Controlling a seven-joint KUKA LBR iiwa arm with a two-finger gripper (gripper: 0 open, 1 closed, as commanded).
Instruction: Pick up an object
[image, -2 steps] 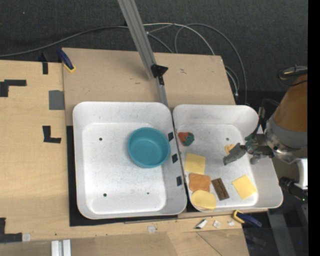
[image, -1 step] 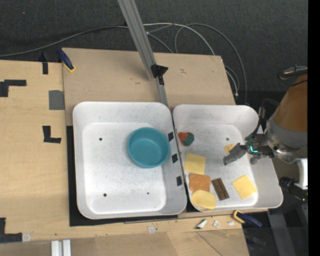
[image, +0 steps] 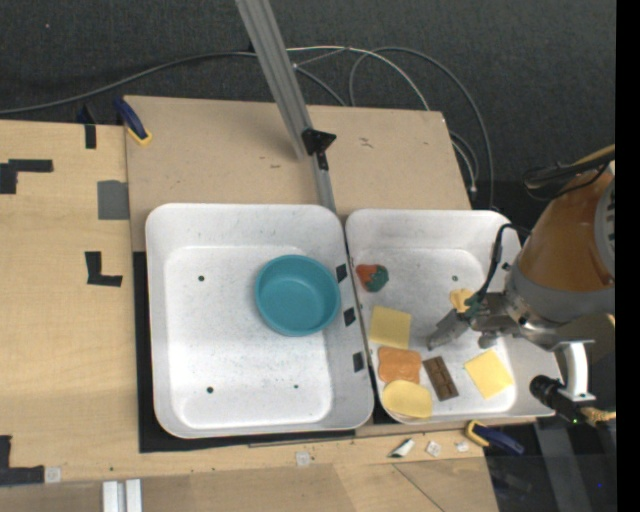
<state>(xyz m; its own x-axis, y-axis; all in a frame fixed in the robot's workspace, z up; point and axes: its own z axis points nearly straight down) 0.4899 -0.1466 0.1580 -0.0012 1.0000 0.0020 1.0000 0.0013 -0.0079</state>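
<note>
My gripper (image: 455, 322) hangs low over the right bin (image: 430, 228), near its right side, open with nothing between its fingers. A small yellow piece (image: 460, 298) lies just above it, and a yellow square (image: 489, 373) lies just below it. Further left in this bin are a pale yellow square (image: 390, 326), an orange block (image: 399, 362), a round yellow object (image: 407, 399), a brown bar (image: 440, 377) and a small red and green object (image: 373, 277). A teal bowl (image: 296, 294) sits in the left bin (image: 200, 230).
A grey metal pole (image: 285, 80) slants down to the bins' shared rear edge. Cables (image: 400, 60) trail over the dark floor behind the bench. Small clips (image: 135, 122) lie on the board outside the bins.
</note>
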